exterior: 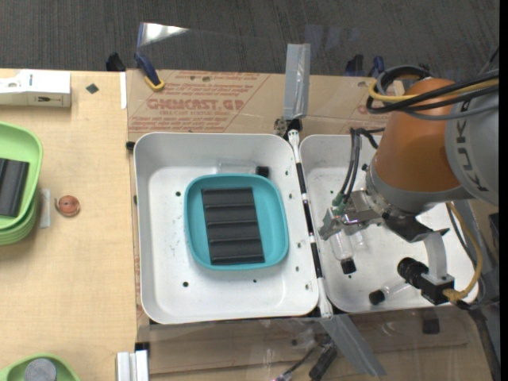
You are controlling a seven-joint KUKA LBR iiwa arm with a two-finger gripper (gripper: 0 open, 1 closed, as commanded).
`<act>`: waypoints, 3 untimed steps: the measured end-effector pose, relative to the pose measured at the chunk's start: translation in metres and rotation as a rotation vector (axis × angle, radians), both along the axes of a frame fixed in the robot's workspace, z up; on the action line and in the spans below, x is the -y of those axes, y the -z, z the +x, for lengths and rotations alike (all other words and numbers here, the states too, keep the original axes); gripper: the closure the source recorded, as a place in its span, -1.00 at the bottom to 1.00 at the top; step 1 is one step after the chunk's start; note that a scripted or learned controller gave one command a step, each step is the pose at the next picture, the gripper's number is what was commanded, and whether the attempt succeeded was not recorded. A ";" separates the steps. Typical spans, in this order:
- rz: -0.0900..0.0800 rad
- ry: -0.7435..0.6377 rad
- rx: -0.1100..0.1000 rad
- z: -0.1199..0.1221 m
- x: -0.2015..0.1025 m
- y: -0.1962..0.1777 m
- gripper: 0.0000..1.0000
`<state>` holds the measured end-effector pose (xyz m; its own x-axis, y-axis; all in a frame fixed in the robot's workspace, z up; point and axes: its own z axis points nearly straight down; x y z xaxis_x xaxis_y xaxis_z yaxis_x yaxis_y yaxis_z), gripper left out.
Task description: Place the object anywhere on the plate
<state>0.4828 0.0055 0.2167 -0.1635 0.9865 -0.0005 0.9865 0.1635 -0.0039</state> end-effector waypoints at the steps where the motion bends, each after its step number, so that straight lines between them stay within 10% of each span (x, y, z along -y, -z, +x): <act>1: -0.001 -0.104 0.000 0.043 -0.076 0.027 1.00; 2: -0.001 -0.103 0.000 0.043 -0.075 0.027 -1.00; 3: -0.001 -0.098 0.001 0.063 -0.034 0.009 -1.00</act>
